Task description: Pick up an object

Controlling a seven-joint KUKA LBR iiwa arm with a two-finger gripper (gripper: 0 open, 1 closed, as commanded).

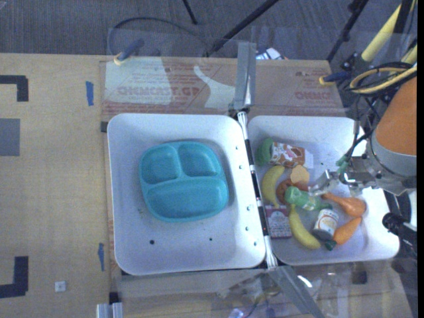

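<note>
Since the job is just to grab any one item, all the pickable stuff sits heaped in one bin and the other serves as open space. Far left, bare table (pixel 46 197) with black tape marks. Left bin (pixel 126 244): one teal divided plate (pixel 183 179), three compartments, lying flat near the middle, nothing on it; probably a drop spot or just a distractor, I can't tell which. A metal divider strip (pixel 255 197) runs between the two bins, which touch side by side.

Right bin (pixel 331 128): toy food clustered in the left and near part, jumbled and overlapping, as if dumped in. Count: two yellow bananas, one (pixel 269 184) by the divider and one (pixel 302 230) nearer; two orange carrots (pixel 347 205) (pixel 347 229) at the right of the pile; one green item (pixel 265 152) at the far left corner of the pile; one printed packet (pixel 289 154) beside it; one small can (pixel 324 222) between the near banana and the carrots; one green piece (pixel 301 197) mid-pile; a reddish item under it, unclear.

End effector (pixel 329 179) reaches in from the right, low over the pile just far of the upper carrot, close to the green piece. Whether it is apart or together I cannot tell; nothing visibly held. Likely target is that carrot or the green piece.
</note>
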